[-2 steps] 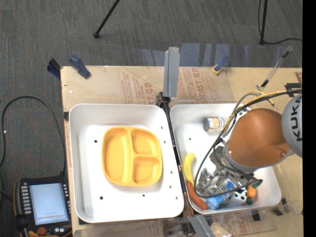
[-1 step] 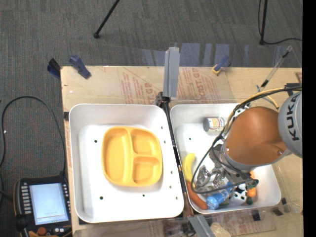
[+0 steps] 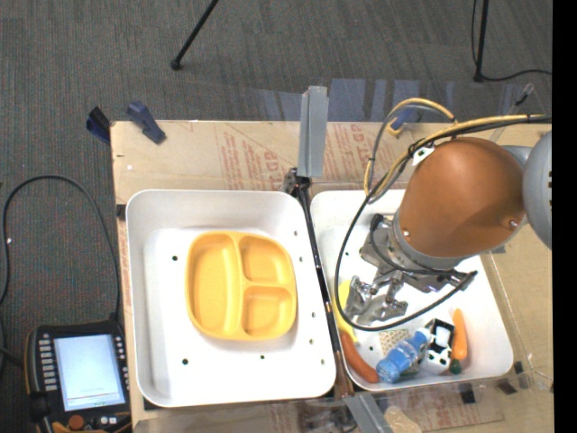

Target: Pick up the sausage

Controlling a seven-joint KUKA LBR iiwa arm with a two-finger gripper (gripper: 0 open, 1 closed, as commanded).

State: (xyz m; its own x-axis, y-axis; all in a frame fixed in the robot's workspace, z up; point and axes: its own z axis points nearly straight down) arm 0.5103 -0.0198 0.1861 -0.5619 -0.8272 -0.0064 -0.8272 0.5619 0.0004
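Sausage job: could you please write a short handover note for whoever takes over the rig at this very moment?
Gripper: hangs over the left half of the right bin; the sausage is not in it.
Sausage: lies near that bin's front left corner, just left of the blue bottle and nearer the camera than the gripper.
Done: the arm is over the correct bin.
Left: move onto the sausage, grasp it and lift it.
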